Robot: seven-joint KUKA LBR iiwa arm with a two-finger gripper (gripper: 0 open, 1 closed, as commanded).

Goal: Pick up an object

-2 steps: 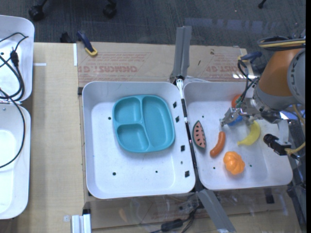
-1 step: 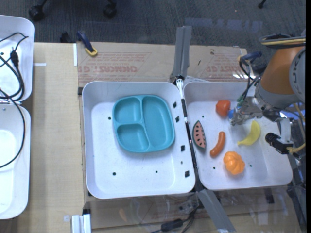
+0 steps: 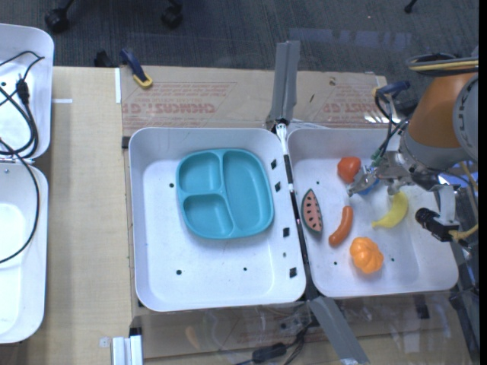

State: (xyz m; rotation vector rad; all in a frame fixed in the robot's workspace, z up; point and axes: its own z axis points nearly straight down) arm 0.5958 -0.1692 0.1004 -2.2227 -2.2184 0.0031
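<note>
In the right bin (image 3: 426,276) lie several toy foods: a red tomato (image 3: 348,167), a watermelon slice (image 3: 311,210), a sausage (image 3: 341,226), an orange pepper (image 3: 366,255) and a yellow banana (image 3: 393,211). My gripper (image 3: 364,183) hangs low over this bin, just right of the tomato and above the sausage, with the banana to its lower right. The grey arm with its orange band (image 3: 441,120) comes in from the right and hides part of the bin's far right side.
The left bin (image 3: 152,272) holds a teal divided plate (image 3: 225,192). A grey divider post (image 3: 286,74) stands between the bins at the back. Cardboard (image 3: 198,101) lies behind them, and a white tray with black cables (image 3: 19,105) sits at far left.
</note>
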